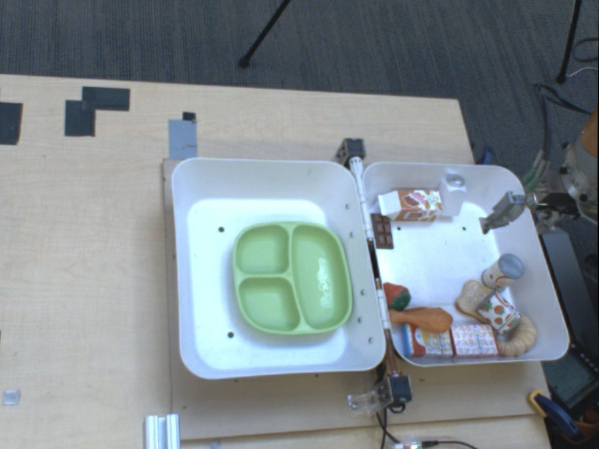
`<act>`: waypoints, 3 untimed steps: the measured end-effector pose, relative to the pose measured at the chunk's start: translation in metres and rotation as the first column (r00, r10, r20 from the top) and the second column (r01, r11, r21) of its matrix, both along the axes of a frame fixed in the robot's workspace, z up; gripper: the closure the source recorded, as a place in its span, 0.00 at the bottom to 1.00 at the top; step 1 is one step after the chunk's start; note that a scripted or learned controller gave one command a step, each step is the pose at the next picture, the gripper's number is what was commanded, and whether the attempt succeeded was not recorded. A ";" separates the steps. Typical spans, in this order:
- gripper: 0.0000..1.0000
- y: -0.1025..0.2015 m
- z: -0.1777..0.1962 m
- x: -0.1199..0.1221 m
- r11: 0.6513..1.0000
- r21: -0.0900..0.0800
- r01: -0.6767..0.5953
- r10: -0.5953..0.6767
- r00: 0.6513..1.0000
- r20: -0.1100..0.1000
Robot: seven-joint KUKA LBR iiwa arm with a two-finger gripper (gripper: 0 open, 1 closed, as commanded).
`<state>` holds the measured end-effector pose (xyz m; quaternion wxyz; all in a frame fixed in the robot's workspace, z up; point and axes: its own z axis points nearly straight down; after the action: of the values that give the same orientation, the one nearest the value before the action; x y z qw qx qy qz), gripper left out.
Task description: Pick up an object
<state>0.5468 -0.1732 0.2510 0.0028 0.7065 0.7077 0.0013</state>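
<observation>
Left bin (197, 251) holds 1 green divided plate (292, 278); right bin (440, 251) holds toy foods; hand (505, 210) state unclear.

I can read no text: print on the far carton (413, 204) and near box (453, 342) is too blurred.

Two bins sat side by side on the worktop (84, 251). A divided plate (292, 278) lay in the left bin (201, 251). Small items crowded the right bin's (440, 251) near edge.
</observation>
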 end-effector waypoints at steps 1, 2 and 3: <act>0.00 -0.027 -0.133 -0.049 1.000 0.002 -0.002 0.002 1.000 -0.002; 0.00 -0.030 -0.165 0.026 1.000 0.005 -0.006 0.006 1.000 0.000; 0.00 -0.014 -0.165 -0.027 1.000 0.001 -0.001 0.001 1.000 0.000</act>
<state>0.5194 -0.1875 0.0864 0.0026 0.7062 0.7080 0.0016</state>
